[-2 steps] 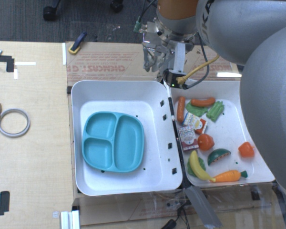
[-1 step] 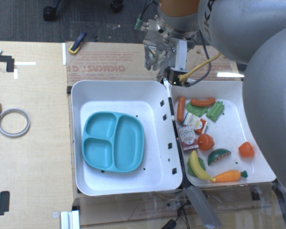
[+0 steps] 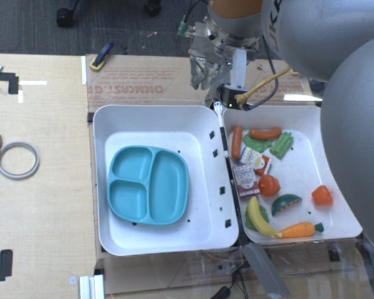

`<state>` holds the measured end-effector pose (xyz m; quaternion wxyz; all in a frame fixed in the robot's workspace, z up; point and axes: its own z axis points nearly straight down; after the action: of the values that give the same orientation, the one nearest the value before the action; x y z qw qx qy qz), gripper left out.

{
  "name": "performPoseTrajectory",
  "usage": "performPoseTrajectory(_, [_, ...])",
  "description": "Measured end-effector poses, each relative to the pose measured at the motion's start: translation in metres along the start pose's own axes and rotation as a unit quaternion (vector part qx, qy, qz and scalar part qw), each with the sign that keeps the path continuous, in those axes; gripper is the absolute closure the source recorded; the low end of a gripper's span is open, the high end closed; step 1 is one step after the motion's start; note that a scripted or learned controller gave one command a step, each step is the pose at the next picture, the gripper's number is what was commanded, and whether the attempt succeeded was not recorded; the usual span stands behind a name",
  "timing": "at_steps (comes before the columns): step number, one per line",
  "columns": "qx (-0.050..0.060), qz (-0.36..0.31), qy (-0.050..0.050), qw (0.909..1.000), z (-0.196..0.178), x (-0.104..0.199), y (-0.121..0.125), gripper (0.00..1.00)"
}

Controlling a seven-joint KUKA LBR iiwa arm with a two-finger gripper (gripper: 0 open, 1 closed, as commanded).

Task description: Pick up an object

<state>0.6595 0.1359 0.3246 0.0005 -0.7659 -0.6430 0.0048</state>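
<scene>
Bright, even overhead light. The two shallow white plastic bins (image 3: 106, 167) glare slightly. Soft shadows. The large grey robot arm (image 3: 336, 48) at two o'clock looks blurred.

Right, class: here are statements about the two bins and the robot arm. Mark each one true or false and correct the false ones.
1. The blue divided plate lies in the left bin. True.
2. The banana lies on the blue plate. False: it lies in the right bin, beside the carrot.
3. The gripper hangs above the far edge of the bins. True.
4. The roll of tape sits inside the right bin. False: it lies on the bench, left of both bins.
5. The gripper has a tomato between its fingers. False: the tomato lies in the right bin.
</scene>
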Motion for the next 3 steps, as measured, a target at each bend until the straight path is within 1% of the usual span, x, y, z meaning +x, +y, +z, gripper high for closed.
performPoseTrajectory(3, [0.003, -0.003, -0.004, 1.0, -0.023, 0.0, 0.001, 1.0])
